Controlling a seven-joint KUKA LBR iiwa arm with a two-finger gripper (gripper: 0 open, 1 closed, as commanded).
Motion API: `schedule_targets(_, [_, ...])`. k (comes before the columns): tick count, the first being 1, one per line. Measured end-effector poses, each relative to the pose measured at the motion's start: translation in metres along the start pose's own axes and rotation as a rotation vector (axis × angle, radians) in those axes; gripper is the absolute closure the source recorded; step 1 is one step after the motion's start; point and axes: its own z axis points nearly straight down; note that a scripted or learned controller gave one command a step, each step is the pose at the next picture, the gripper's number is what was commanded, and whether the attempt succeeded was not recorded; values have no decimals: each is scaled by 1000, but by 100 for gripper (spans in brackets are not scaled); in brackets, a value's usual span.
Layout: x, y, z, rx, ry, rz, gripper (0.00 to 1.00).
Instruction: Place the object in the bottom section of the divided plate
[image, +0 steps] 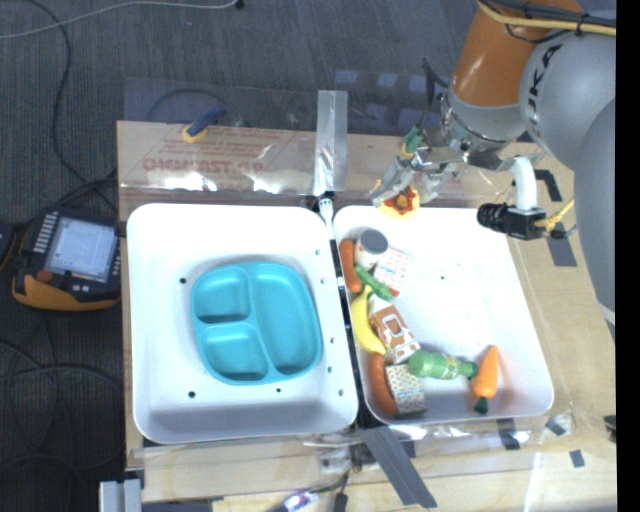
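Observation:
The teal divided plate (255, 320) lies in the left white bin (160, 300), with two small sections on its left and one large section on its right. My gripper (401, 196) hangs over the far rim of the right bin (500, 290), near the bins' shared wall. A small yellow and red object (402, 204) sits between its fingertips, lifted off the bin floor. The grey arm with its orange band (495, 55) comes in from the upper right.
Along the right bin's left and front sides lie a banana (360, 325), small cartons (392, 335), a green bottle (440, 366), a carrot (485, 372), a can (372, 242) and a sausage (347, 262). A control pendant (70, 255) rests left of the bench.

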Motion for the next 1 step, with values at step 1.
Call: schedule_targets(1, [28,5,-91,0,-2,30,100])
